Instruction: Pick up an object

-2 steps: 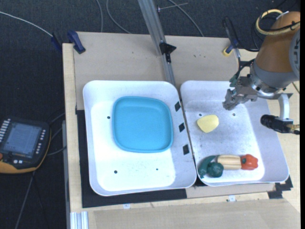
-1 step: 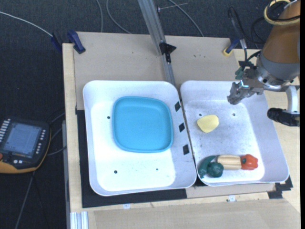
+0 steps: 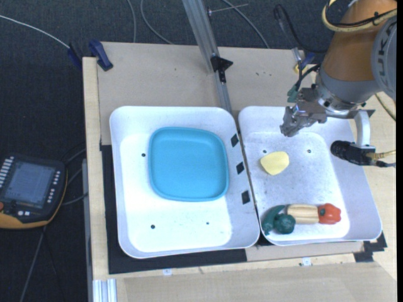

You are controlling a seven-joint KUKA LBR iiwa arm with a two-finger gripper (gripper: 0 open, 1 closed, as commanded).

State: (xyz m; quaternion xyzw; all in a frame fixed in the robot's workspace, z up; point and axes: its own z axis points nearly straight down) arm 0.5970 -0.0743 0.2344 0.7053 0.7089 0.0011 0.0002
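Observation:
In the right bin a pale yellow rounded object lies near the middle left. Along the bin's front edge rest a dark green object, a tan wooden stick-like piece and a red object, lined up side by side. My gripper hangs over the back of the right bin, up and to the right of the yellow object, and apart from it. Nothing shows between its fingers.
The left bin holds a light blue square plate. A slanted metal pole rises behind the bins. Black clips sit on the wall between the bins. A tablet-like controller lies off the bench at left.

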